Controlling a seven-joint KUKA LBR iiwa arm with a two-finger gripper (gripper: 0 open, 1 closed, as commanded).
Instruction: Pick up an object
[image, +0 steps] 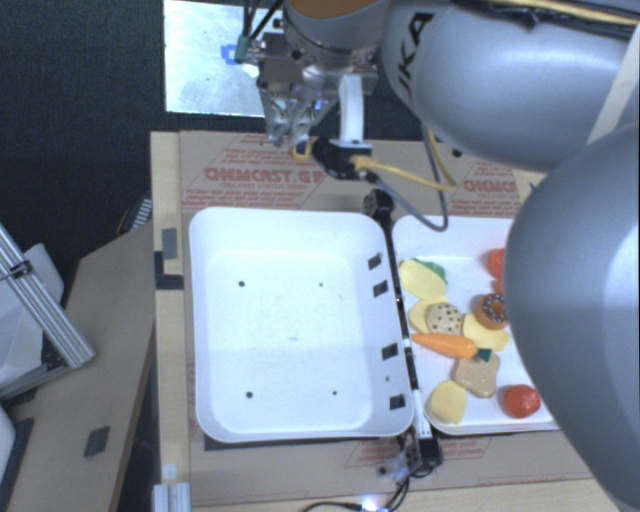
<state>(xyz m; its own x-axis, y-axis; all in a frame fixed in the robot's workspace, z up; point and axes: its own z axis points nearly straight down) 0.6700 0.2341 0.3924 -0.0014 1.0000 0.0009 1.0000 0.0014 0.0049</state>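
holding toy food, the right bin (470, 425) includes a carrot (446, 345)

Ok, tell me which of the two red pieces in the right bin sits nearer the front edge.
The red piece at the right bin's front corner, beside the yellow piece. The other red piece lies toward the back, partly hidden by the arm.

The grey arm (560, 200) covers the right bin's (440, 262) far right side, hiding part of the red tomato (496, 262) and the doughnut's (492, 311) edge. The arm's upper reach runs off the top and right edges. The gripper (290, 128) is too blurred to read its jaws.
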